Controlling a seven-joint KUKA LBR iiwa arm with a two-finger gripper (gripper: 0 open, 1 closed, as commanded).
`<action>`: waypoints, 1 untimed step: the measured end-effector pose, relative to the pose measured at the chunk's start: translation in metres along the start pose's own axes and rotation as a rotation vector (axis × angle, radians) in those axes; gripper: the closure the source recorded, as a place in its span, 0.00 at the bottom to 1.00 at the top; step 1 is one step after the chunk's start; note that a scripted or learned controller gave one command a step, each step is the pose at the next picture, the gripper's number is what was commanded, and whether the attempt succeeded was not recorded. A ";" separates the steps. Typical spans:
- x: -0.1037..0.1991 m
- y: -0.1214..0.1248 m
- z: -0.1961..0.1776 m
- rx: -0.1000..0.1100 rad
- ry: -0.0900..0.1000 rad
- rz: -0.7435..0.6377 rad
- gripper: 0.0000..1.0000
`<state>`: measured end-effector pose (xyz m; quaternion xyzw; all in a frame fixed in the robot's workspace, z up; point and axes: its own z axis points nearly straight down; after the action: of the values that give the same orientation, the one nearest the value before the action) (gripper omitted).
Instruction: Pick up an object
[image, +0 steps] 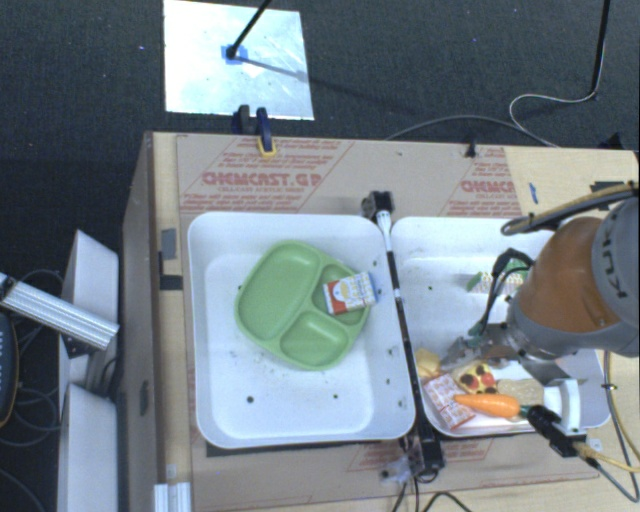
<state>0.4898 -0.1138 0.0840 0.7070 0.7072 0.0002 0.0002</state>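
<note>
Nearby, orange carrot (487, 405), tapered, lying on small tray (445, 415)

Divided plate (285, 300) in left bin (225, 400), carton (349, 293) on its right edge; carrot (487, 405) front of right bin (440, 250).

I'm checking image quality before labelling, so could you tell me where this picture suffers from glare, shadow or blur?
In the camera view, the shiny sheet on the dark floor is washed out by glare; the white bins are bright with only soft shadow under the green tray; the arm is soft-edged, and the hand beneath it is too shaded and blurred to read.
</note>
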 end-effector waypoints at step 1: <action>0.000 0.001 -0.011 -0.004 -0.001 -0.001 1.00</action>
<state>0.4913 -0.1140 0.0946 0.7066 0.7076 0.0014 0.0019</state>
